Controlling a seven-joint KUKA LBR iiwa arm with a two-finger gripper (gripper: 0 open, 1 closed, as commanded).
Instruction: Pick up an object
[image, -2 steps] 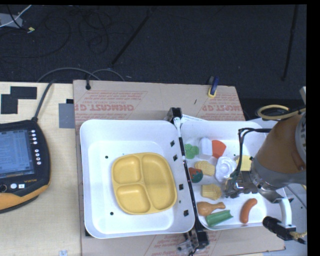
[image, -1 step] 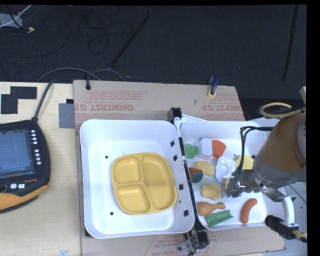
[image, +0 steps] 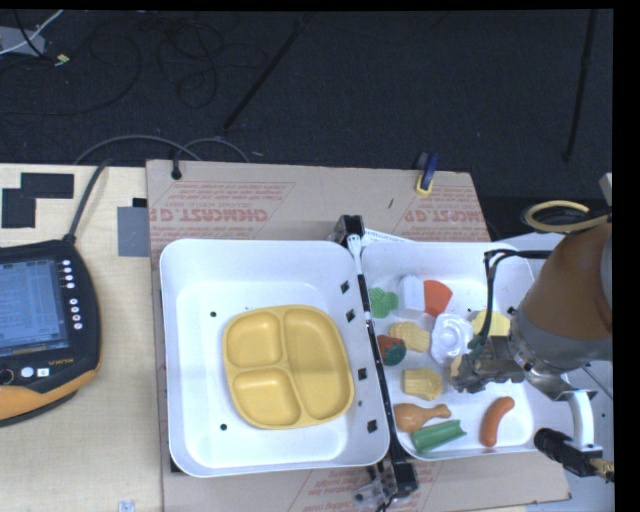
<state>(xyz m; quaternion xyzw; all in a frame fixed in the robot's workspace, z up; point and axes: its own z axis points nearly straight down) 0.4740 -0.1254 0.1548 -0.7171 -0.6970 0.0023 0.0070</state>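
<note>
A: Counter (image: 60, 440) stock, left side?

B: One teach pendant (image: 40, 325), dark screen unit with orange lower edge, at the far left. Black cable (image: 85, 205) running up from it.

A: Under the bins?

B: One cardboard sheet (image: 300, 205), red print, lying flat. Blue-and-yellow clip (image: 427, 172) at its top edge.

A: Left bin (image: 190, 270)?

B: One yellow divided plate (image: 288, 364), three compartments, resting flat at centre.
</note>
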